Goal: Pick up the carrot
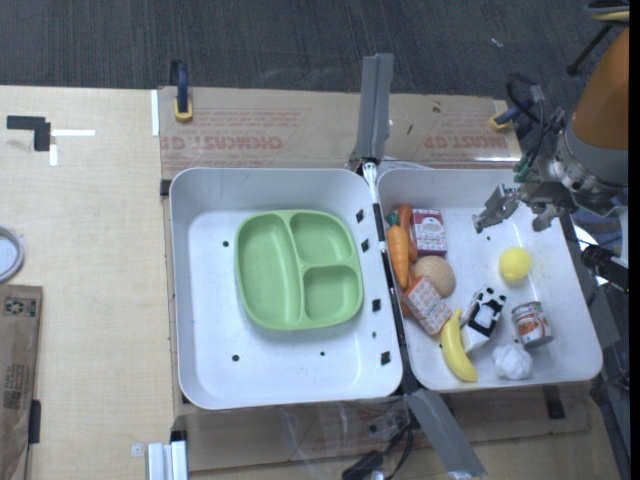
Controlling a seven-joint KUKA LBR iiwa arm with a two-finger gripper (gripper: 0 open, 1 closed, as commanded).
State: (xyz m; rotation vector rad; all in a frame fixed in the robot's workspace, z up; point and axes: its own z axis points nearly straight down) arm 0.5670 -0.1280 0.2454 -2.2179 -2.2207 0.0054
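Counting as we go: two white bins sit side by side, the left bin (190, 298) and the right bin (570, 363). In the left one there is one green divided plate (298, 268), and it has three compartments. Over in the right one, there is one carrot (399, 254), one banana (456, 348) and one yellow ball (514, 264). Two red-and-white cartons next, one up top (428, 232) and one lower down (427, 305). One brown round thing (435, 273), one small can (530, 324), one black-and-white item (485, 313), one white crumpled lump (513, 362). On the table, two yellow clamps, left (181, 103) and right (502, 121).
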